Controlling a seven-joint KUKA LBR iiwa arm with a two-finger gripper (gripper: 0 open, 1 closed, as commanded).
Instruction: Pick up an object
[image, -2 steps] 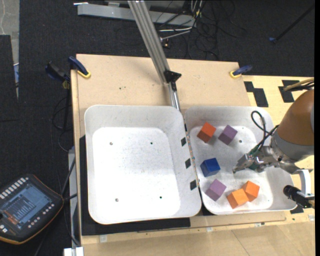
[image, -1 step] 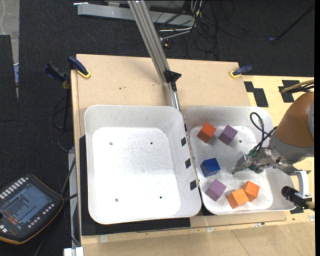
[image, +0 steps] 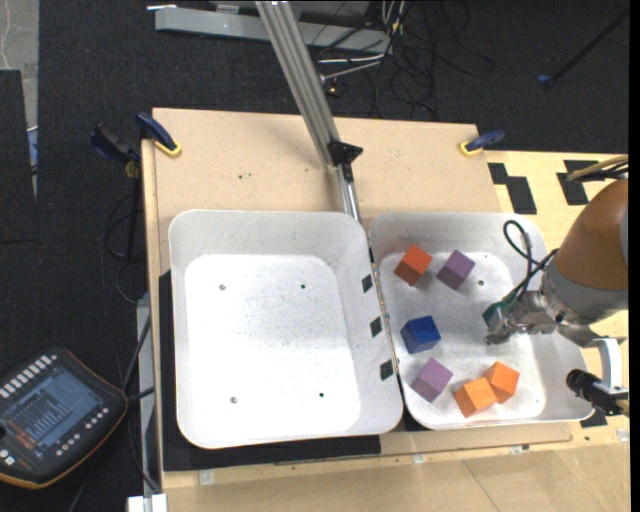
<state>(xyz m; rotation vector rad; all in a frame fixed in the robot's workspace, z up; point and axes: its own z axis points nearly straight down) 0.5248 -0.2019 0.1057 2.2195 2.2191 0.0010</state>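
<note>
Two white bins sit side by side on my bench, and I read them from the left of the frame. At the lower left corner lies the teach pendant (image: 50, 415), off the bench. Next comes the left bin (image: 200, 250), its speckled floor bare. The right bin (image: 520, 235) holds six blocks: an orange block (image: 413, 264) at its upper left with a purple block (image: 456, 269) just beside it, a blue block (image: 420, 333) below them near the middle, a second purple block (image: 433, 379) lower still, and two orange blocks (image: 486, 389) touching each other near the front wall. Farther right, the gripper (image: 497, 325) hovers low over the bin floor, right of the blue block and apart from it, above the orange pair. Whether its jaws are apart or together I cannot tell from here; nothing shows between them.
</note>
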